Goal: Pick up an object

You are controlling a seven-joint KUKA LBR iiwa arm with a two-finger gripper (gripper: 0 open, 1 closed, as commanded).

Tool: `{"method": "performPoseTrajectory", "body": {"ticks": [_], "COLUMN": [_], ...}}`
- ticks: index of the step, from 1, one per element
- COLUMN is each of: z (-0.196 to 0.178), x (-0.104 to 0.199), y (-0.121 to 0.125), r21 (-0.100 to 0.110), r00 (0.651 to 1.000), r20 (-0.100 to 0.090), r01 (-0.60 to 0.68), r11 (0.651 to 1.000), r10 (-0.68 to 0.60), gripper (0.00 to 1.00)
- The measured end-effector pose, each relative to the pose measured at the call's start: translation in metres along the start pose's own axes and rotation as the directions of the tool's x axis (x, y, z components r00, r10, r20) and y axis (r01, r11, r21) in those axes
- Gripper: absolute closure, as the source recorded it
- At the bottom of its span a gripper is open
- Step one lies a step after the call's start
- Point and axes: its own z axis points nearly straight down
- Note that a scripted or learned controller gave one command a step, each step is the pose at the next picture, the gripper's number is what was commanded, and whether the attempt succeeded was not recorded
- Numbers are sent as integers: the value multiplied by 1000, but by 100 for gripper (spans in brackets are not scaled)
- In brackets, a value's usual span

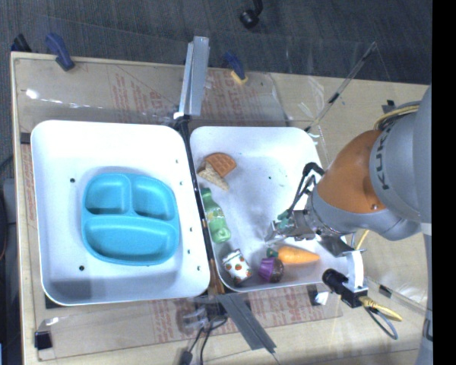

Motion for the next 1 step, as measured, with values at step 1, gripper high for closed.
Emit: {"method": "performPoseTrajectory", "body": {"ticks": [1], "z": [0], "x": [0], "y": [0], "r21": [0], "r00": [1000], "r20": [0], "r01": [0], "r11": [1000], "r10": [0], "gripper": [0]}}
